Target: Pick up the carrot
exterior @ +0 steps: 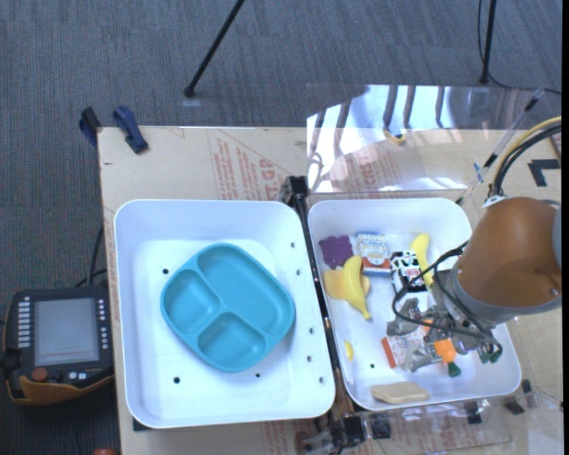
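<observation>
White plastic bins sit side by side on the bench, and all the clutter is in the right bin [455, 211]. The left bin [137, 226] just has a blue divided plate [228, 304] lying flat in it, well apart from the action.

The right bin is packed. Up top there's a purple piece [335, 250], a small white and orange carton [373, 246], and a black and white box [407, 266] beside a short yellow piece [419, 247]. A banana [351, 285] lies near the left wall, and a tan bread slice [399, 392] sits at the front edge. An orange-red packet [389, 352] is right beside the claw.

The arm [512, 259] comes in from the right and its big orange band covers a good chunk of the bin's right side. The claw [427, 341] hangs low over the lower middle of the bin, in a tangle of metal and cable, so honestly I can't tell how the claw is set.

The carrot [446, 353] seems to be the small orange bit with a green end just right of the claw, near the bin's front right. Its long axis looks roughly up-down in the view, green tip pointing toward the front edge, but it's half hidden under the hardware so take that loosely.
</observation>
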### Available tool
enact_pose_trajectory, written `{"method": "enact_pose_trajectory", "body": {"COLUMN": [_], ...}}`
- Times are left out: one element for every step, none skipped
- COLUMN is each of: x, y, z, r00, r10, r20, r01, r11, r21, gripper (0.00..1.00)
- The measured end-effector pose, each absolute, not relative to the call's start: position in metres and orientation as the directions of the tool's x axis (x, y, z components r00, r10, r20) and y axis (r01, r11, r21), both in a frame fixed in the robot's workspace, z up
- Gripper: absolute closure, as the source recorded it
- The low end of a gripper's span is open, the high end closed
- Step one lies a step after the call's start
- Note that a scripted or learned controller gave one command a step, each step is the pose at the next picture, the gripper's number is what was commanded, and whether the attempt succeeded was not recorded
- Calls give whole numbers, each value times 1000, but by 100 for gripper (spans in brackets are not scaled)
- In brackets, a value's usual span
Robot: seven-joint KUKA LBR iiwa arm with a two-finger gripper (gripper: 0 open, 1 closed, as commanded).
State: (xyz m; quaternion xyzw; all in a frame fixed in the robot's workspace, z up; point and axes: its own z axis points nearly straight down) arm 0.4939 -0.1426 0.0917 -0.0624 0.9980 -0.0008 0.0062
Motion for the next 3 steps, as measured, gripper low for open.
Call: {"method": "enact_pose_trajectory", "body": {"x": [484, 498, 494], "y": [-127, -47, -100], "z": [139, 188, 205], "r00": [-998, -927, -982], "r10": [70, 376, 188], "r20": [-2, -1, 0], "r01": [70, 376, 188], "r11": [998, 927, 982], "r21": [2, 3, 1], "gripper": [100, 100, 100]}}
